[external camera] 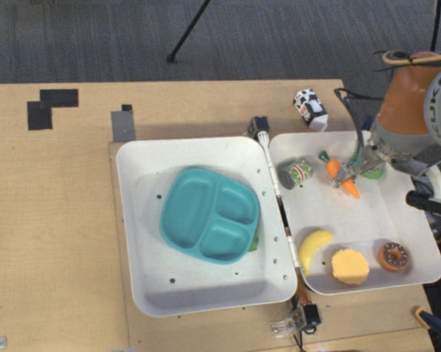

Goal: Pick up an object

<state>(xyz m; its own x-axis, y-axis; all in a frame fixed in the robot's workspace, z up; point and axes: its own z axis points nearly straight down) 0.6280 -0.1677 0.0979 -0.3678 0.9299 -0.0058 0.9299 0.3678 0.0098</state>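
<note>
Left white bin: one teal plastic divided plate, tilted, with a sliver of something green at its lower right edge; most of that item is hidden beneath the plate and I cannot identify it.

Right white bin, from its left side: a small grey can with a green label lying on its side near the dividing wall; a yellow banana at the lower left, just beside a round yellow block; a small orange carrot with a green top in the upper middle; a brown ring-shaped piece at the lower right, its pattern too small to read.

My pincer sits low in the bin, touching or just beside the carrot. The metal parts blur together there, so I cannot tell their state or whether anything is held.

My grey arm with its orange band is cut off at the right edge.

Outside the bins, on the bench above: a small black-and-white carton.
</note>
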